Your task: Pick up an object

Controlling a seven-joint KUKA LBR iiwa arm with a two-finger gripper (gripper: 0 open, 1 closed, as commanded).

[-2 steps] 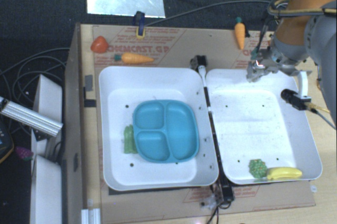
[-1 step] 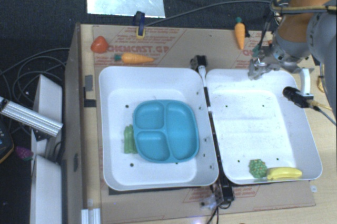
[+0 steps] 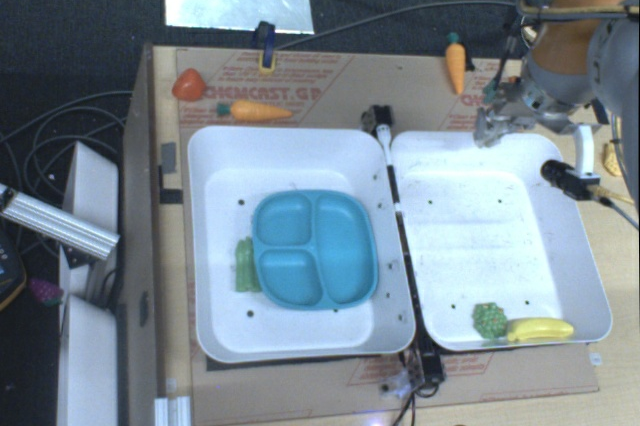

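Currently the gripper (image 3: 497,126) sits at upper right of the frame, over the top edge of the right bin (image 3: 590,279); can't tell how the jaws stand, nothing visibly between them. Right bin: green broccoli-like piece (image 3: 489,319) touching a yellow banana (image 3: 541,329), bottom right. Left bin (image 3: 215,214): blue divided plate (image 3: 314,248), green item (image 3: 245,265) at its left edge. Bench upper area: tomato (image 3: 188,85), carrot (image 3: 259,111), second carrot (image 3: 456,65).

The flat brown cardboard sheet (image 3: 330,79) under the bins bears red print, partly legible as "CHEMCAST GP"; the smaller lines are unreadable.
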